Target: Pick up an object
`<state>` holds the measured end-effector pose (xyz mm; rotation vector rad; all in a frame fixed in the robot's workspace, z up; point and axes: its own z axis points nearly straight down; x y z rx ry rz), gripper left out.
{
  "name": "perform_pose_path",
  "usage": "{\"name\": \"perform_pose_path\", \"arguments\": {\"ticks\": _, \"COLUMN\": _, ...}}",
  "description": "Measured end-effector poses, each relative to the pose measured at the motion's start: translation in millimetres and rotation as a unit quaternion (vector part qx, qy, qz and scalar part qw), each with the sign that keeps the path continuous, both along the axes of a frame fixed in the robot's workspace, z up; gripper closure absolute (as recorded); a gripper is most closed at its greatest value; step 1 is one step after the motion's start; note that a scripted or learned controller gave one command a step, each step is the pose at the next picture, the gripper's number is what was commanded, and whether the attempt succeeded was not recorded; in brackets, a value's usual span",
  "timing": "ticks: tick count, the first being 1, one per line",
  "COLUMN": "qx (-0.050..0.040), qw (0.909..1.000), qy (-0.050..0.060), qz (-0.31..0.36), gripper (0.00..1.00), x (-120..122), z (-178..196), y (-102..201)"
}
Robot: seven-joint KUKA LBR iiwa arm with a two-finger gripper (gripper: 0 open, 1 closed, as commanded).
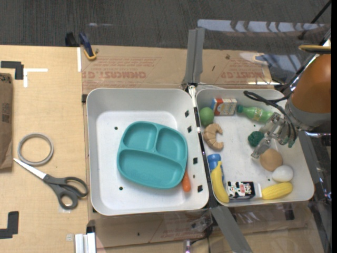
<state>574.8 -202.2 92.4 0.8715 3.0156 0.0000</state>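
Above the right bin (303,194), the gripper (261,149) hangs with jaws apart, just beside the tan ball (271,159).

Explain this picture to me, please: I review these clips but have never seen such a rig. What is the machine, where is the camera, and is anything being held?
One fixed camera looks down at a slant on a bench with two shallow white bins. The machine is a single robot arm, grey with an orange band, reaching in from the right; its gripper hangs low over the right bin, near a dark green object and a tan egg-like piece. I see nothing clearly between its fingers, so I would not call anything held. That bin also holds toy food: a croissant, a banana, corn, a green bottle. The left bin holds a teal divided plate. Scissors and a tape roll lie beside it.
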Motion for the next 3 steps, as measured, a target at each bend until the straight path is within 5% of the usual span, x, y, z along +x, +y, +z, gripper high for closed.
{"name": "perform_pose_path", "arguments": {"ticks": 1, "qx": -0.0012, "qw": 1.0000, "qy": -0.002, "qz": 0.001, "gripper": 1.00, "x": 1.6, "z": 10.9, "y": -0.1}}
{"name": "perform_pose_path", "arguments": {"ticks": 2, "qx": -0.0001, "qw": 0.9981, "qy": -0.001, "qz": -0.062, "gripper": 1.00, "x": 39.0, "z": 77.1, "y": 52.2}}
{"name": "perform_pose_path", "arguments": {"ticks": 3, "qx": 0.0004, "qw": 0.9999, "qy": 0.001, "qz": -0.015, "gripper": 1.00, "x": -14.5, "z": -0.2, "y": 85.2}}
